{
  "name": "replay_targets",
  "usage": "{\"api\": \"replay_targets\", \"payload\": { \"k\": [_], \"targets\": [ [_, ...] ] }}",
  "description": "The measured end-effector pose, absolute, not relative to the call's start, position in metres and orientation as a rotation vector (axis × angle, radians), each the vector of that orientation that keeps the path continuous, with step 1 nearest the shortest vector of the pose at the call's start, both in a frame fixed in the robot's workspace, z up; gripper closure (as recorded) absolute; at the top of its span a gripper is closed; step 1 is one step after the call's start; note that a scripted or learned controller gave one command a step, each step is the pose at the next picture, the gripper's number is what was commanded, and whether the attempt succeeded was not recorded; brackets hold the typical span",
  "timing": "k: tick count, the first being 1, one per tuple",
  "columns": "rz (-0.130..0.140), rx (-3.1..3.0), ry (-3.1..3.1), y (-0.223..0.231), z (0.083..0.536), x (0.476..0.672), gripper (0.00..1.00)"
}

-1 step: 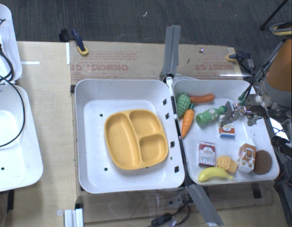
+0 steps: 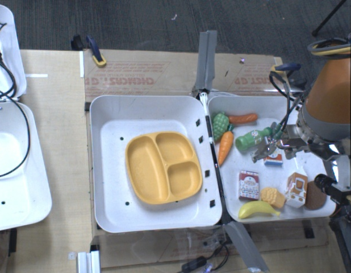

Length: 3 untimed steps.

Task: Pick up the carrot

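Gripper (image 2: 268, 150) first: we can't tell its state, it's hovering right of the carrot (image 2: 225, 146) over the green bottle (image 2: 253, 139), carrying nothing. Going left to right: yellow tray (image 2: 163, 166), then the carrot just right of it, past the bin divider. We'd say we're at the approach step; next it must shift left and drop. Carrot's long axis runs near-vertical, tip pointing down-left, leafy top up.

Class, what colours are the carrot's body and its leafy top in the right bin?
The carrot has an orange body and a green top, seen in the camera view.
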<state>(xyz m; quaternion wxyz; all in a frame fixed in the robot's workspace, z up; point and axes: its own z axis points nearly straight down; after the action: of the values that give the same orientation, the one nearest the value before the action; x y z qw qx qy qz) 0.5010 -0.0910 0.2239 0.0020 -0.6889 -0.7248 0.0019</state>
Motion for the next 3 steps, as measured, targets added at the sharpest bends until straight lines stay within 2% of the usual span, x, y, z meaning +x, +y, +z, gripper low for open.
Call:
{"api": "replay_targets", "payload": {
  "k": [1,2,3],
  "targets": [
    [0.005,-2.077,-2.352,-0.065,0.2,0.494,0.0],
    [0.007,-2.124,-2.311,0.012,0.189,0.597,0.0],
    [0.007,-2.037,-2.388,-0.054,0.189,0.561,0.0]
  ]
}}
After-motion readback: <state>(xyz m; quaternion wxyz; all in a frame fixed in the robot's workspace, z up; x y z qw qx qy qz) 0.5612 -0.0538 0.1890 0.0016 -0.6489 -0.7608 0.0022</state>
